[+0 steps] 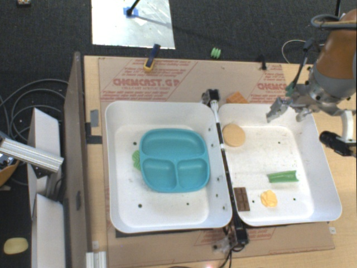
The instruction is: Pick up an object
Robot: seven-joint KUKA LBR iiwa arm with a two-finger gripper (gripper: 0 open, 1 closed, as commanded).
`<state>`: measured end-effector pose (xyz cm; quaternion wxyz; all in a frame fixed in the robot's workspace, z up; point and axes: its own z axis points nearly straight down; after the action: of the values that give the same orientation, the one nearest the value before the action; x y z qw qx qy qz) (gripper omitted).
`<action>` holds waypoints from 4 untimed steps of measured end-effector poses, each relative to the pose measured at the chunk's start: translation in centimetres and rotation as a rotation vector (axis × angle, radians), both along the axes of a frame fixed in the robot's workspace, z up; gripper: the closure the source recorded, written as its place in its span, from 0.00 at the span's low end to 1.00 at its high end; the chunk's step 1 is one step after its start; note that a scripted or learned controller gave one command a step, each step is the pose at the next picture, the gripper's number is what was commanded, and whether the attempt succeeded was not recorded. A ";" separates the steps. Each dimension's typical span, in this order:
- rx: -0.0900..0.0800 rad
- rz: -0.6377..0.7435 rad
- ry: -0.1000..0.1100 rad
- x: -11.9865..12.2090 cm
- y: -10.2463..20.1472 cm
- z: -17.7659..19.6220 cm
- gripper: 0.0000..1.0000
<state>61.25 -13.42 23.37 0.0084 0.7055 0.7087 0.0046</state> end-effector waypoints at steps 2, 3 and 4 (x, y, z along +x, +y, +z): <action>-0.003 0.000 -0.005 1.8 -4.4 3.6 0.00; 0.009 -0.002 0.027 -3.9 -0.3 -5.8 0.00; 0.002 -0.007 0.012 -9.8 -1.6 -15.1 0.00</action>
<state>51.44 -15.06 8.29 0.0034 0.7078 0.7064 0.0013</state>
